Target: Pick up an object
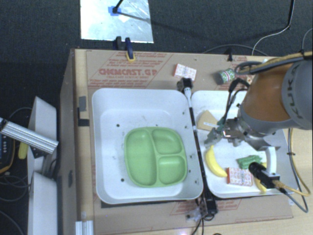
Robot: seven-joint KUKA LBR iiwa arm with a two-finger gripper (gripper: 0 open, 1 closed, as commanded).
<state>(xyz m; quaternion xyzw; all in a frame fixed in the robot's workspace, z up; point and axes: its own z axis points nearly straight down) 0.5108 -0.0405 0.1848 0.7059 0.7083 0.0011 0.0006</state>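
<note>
Nearest me lies a flat red-and-white patterned box (239,176), just beside the lower tip of the curved yellow banana (214,163), both on the floor of the right-hand shallow white bin (220,101). Beyond the box from the banana's lower end sits a small green packet (249,160), close by but apart from the fruit. Above the banana's upper tip hangs the metal gripper (216,133) at the end of the grey arm with its orange band (269,102); it is close over the fruit but I cannot make out whether it touches it. How wide the gripper stands, or whether it has hold of anything, I cannot tell (too small and muddled from where I stand). Farther back from the banana, past the gripper, a pale tan wedge (206,117) rests near the bin's wall.

Across that wall from the banana is the left-hand shallow white bin (112,111), bearing a light green three-part plastic plate (155,155). Well behind the banana, on the brown cardboard-covered surface (127,72), lie a small red-and-white packet (185,71) and a crumpled green-and-white wrapper (226,75).
</note>
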